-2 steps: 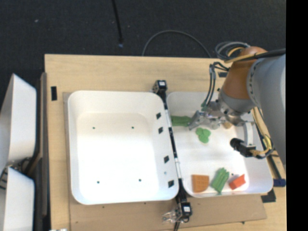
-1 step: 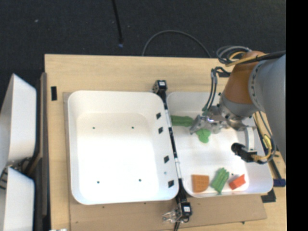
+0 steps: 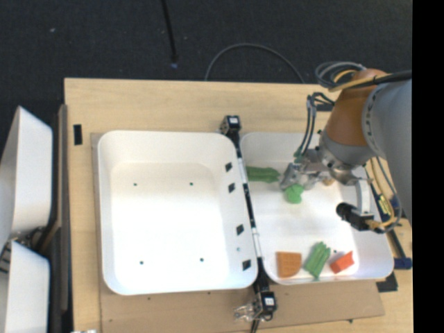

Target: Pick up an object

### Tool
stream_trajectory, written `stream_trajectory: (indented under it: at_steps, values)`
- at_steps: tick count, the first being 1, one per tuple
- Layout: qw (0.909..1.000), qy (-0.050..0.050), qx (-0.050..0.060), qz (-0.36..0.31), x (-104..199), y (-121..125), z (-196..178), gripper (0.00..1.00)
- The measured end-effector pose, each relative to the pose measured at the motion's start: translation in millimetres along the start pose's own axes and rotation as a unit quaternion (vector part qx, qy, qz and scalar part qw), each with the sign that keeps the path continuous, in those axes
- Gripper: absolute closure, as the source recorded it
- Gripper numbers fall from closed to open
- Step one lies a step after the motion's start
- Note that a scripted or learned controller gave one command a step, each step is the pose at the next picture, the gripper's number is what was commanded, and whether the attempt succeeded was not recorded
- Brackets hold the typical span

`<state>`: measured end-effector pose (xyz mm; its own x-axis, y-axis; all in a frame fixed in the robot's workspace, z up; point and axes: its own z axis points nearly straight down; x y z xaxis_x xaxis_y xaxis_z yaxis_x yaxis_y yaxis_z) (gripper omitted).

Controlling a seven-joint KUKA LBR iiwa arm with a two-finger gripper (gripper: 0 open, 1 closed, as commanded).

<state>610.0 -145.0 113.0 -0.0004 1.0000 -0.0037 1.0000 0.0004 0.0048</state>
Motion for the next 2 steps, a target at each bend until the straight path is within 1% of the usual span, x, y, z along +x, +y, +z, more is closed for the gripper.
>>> stream_trajectory:
  at_steps: [1,2]
  values:
    - [1.0,0.002,-0.003,-0.004,70,27,-95,1.0]
    - [1.0,0.004,0.001,-0.006,171,8,-118,1.0]
